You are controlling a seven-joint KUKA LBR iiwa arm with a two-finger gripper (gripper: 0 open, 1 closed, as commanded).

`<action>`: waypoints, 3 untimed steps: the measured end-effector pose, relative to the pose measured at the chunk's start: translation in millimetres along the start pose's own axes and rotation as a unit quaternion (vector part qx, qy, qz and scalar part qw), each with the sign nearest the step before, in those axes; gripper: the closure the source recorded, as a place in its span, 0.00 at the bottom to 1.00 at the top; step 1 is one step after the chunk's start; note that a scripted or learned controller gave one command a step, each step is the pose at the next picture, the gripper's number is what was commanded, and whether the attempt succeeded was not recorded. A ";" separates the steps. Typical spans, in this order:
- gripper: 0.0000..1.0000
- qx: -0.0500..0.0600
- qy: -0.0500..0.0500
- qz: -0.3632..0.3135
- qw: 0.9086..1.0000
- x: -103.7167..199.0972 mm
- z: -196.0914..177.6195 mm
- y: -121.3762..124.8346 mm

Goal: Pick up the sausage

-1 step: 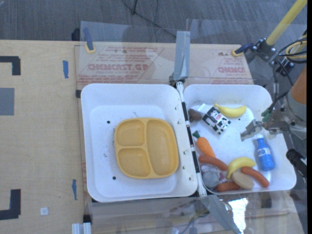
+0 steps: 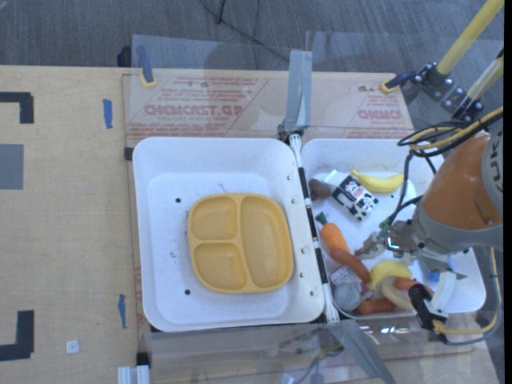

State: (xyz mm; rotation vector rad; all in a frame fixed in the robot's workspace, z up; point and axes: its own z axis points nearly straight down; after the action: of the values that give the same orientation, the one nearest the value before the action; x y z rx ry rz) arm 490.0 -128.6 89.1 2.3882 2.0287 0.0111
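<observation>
Jaws are hiding under the wrist, so whether the gripper (image 2: 382, 245) is parted or closed cannot be told. It is hovering in the right bin (image 2: 474, 293), just right of the carrot (image 2: 334, 237). Below the carrot, the sausage (image 2: 374, 306) is lying beside 1 banana (image 2: 390, 271).

One fixed camera looks down on the bench (image 2: 64, 214) at a slant from above, far enough off to take in both white bins whole. The pincer (image 2: 376, 245) sits low in the right of the frame, over the right bin (image 2: 480, 290); the left bin (image 2: 160, 166) lies well to its left. Beyond the pincer, toward the top edge, grey floor (image 2: 80, 10) shows past the bench.
</observation>
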 end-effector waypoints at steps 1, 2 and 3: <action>0.00 -0.002 -0.002 0.053 0.999 28.8 -0.3 -12.0; 1.00 -0.004 -0.002 0.056 0.998 27.0 -10.8 -11.2; 0.00 -0.003 -0.002 0.056 0.998 27.0 -10.8 -11.2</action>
State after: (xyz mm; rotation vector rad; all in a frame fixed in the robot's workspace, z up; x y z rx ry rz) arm 483.1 -100.1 99.8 2.4914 1.8874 0.0131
